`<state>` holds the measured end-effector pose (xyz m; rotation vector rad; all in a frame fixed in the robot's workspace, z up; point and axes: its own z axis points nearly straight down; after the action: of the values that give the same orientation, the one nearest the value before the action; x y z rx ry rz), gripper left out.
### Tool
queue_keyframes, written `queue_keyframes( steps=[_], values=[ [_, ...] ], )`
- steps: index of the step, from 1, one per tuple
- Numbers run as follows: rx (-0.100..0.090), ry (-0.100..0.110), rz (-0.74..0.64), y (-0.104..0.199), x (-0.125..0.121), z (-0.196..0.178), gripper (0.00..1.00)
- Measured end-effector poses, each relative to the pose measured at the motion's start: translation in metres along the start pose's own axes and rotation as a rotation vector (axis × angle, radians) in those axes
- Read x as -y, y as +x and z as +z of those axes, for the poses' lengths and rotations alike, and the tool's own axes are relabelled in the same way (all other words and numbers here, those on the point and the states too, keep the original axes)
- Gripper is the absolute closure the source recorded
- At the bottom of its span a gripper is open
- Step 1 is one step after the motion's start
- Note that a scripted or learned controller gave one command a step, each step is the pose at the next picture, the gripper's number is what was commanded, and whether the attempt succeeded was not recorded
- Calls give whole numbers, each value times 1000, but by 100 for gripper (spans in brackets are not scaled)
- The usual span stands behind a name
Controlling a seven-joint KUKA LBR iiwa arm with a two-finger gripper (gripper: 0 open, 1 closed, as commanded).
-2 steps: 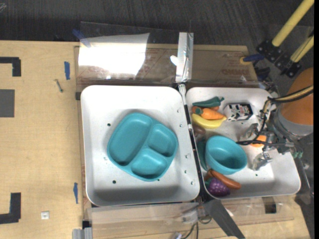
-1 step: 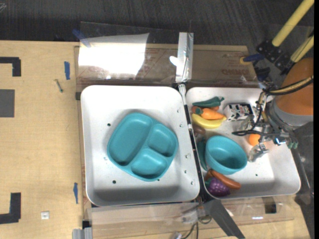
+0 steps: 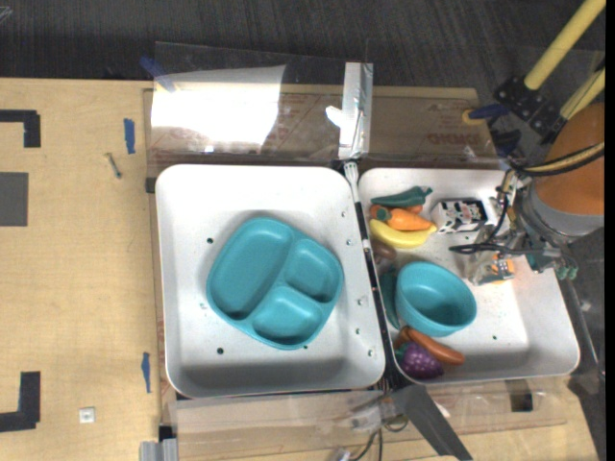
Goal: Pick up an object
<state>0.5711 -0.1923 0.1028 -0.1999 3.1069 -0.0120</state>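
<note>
My gripper (image 3: 486,252) hangs over the right bin (image 3: 538,329), close to its right side, below the grey arm with the orange band (image 3: 577,166). A teal bowl (image 3: 435,299) sits just left of and below it. At the bin's back left lie a yellow banana (image 3: 399,237), an orange carrot (image 3: 411,221) and a green toy (image 3: 404,200). Purple grapes (image 3: 420,360) and a brown-orange sausage (image 3: 435,346) lie at the front, beside the bowl. Nothing shows between the gripper and these toys.
The left bin (image 3: 183,209) holds a teal divided plate (image 3: 276,280). A small white and black item (image 3: 459,212) lies at the back of the right bin. A clear plastic wall (image 3: 356,113) stands behind the bins. The wooden bench (image 3: 67,257) stretches to the left.
</note>
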Motion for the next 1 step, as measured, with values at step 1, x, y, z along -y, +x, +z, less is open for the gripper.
queue_keyframes(
  steps=[1],
  values=[
    [-14,-10,-325,-3,31,14,100]
  ],
)
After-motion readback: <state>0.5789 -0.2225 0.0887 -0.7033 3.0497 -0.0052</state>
